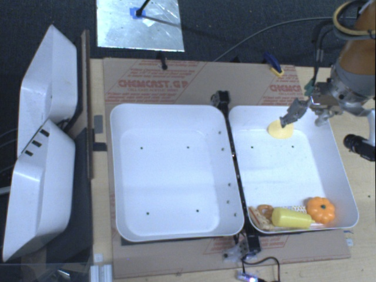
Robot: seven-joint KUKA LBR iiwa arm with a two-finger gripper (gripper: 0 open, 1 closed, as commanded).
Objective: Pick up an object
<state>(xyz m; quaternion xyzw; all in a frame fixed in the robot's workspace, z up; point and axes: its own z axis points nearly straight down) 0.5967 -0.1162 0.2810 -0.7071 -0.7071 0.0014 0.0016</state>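
Claw point(292, 117) hangs over the back edge of the right bin point(343, 175), tip just at or above the flat pale yellow disc point(281, 130). I can't tell from this slant whether it is apart or together, or whether it touches the disc at all. Nothing visibly between it.

Disc lies near the bin's far wall, well apart from the other pieces. Those sit bunched in the near corner: orange pumpkin point(321, 209), yellow block point(290, 218), a brownish pretzel-like item point(262, 214), touching or nearly so.

Risks as I judge them:
- Disc looks thin and flat on the floor; the claw may close above it and come up with nothing, or skid it away.
- Far wall is close; a low descent could clip the rim.
- Left bin point(126, 175) holds nothing to fall back on.
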